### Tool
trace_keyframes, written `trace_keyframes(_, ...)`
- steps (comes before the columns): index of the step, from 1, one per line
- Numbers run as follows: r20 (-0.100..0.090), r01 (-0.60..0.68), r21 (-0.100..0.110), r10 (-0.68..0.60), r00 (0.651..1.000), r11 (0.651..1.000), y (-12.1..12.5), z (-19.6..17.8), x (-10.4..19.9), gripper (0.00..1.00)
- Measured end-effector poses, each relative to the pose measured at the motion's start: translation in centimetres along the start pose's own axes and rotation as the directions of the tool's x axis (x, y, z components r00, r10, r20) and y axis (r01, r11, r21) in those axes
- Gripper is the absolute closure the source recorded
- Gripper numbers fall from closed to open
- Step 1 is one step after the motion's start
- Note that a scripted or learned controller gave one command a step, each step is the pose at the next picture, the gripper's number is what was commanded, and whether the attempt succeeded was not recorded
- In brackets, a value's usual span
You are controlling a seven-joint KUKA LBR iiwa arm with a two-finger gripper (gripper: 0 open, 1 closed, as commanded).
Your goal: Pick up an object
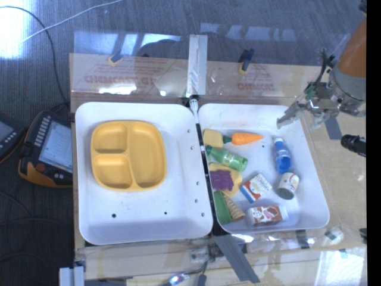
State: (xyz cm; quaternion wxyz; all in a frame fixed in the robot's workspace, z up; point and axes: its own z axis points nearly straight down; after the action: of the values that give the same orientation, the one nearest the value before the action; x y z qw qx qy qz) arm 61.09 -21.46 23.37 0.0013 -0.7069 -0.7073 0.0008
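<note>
Claw (309,106) over right bin's (315,177) far corner, grip unreadable — best target the apart blue bottle (281,155), descending square.

Arm (356,52): orange band over a grey wrist
Gripper (309,109): grey metal with black parts and thin cables

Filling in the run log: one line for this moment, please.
end effector: above right bin's far right corner, nothing held | carrot: in bin | yellow tray: left bin
</note>
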Motion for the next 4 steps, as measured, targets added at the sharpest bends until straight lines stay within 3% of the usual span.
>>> trace_keyframes(1,-0.005,-0.132,-0.001,0.132,0.991,0.991,0.2,12.4,0.5,0.00)
trace_keyframes(2,0.001,-0.219,0.000,0.219,0.976,0.976,2.6,12.1,1.5,0.00)
trace_keyframes(3,0.005,-0.301,-0.019,0.302,0.953,0.953,-1.7,14.4,4.7,0.00)
trace_keyframes(4,0.002,-0.303,-0.018,0.303,0.953,0.953,-1.6,13.7,4.7,1.00)
